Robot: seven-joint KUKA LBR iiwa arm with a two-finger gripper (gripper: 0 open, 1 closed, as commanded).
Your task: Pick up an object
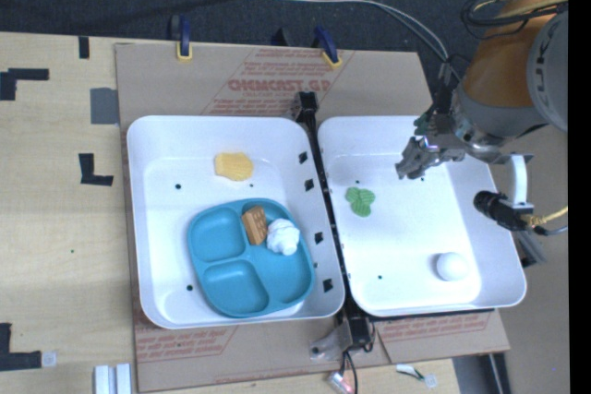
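Lowest in the frame among the loose objects, a white ball [452,267] rests near the front right corner of the right bin [480,295]; being round, it has no long axis and points no way. Nearer the bin's left wall lies a green crumpled piece [360,201], slightly longer along a line running from upper left to lower right. Either could serve as the object to pick up (the task names none). Both lie flat and free on the bin floor, well apart from each other, so each can be approached from above without disturbing the other.

Above the bin's rear half hangs the gripper [416,163], tilted down and to the left from the grey wrist and orange band [506,69]; nothing shows between its fingers, and whether they stand wide or narrow cannot be told at this size. It sits closer to the green piece than to the ball.

Left bin [148,198]: a blue divided tray [231,277] holding a brown block [255,224] and a white lump [284,237], which touch; a yellow object [234,166] lies just behind the tray.
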